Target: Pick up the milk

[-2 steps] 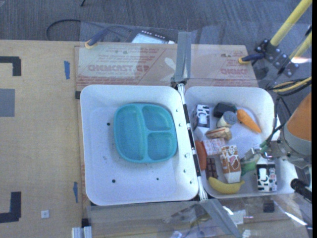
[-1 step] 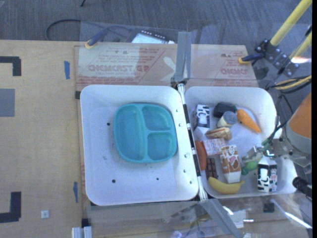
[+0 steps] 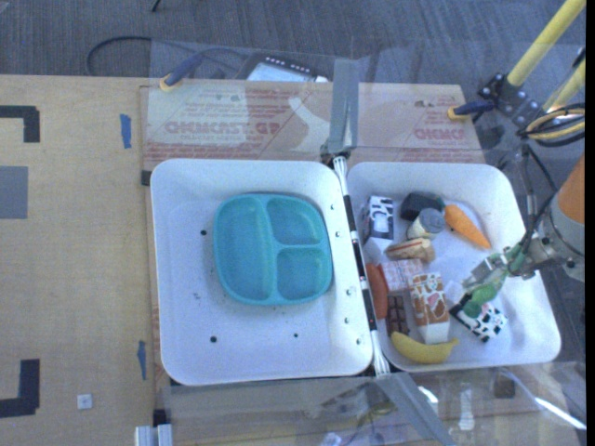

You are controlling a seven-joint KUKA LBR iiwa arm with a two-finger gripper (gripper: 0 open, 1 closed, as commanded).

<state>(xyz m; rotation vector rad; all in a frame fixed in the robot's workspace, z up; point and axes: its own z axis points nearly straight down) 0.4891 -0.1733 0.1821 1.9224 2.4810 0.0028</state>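
A small cow-spotted black and white milk carton [image 3: 487, 321] with a green top lies in the right bin [image 3: 532, 342], near its front right corner. My gripper [image 3: 486, 282] reaches in from the right and hangs directly above the carton, touching or nearly touching its green top. The carton appears to rest on the bin floor. A second black and white box [image 3: 380, 217] stands at the bin's left side, close to the divider.
Around it in the right bin lie an orange and white carton [image 3: 428, 306], a banana [image 3: 424, 347], a carrot [image 3: 466, 226], a sausage [image 3: 376, 289], a chocolate bar [image 3: 397, 314] and a dark round item [image 3: 423, 203]. The left bin [image 3: 177, 277] holds a teal divided plate [image 3: 274, 248].
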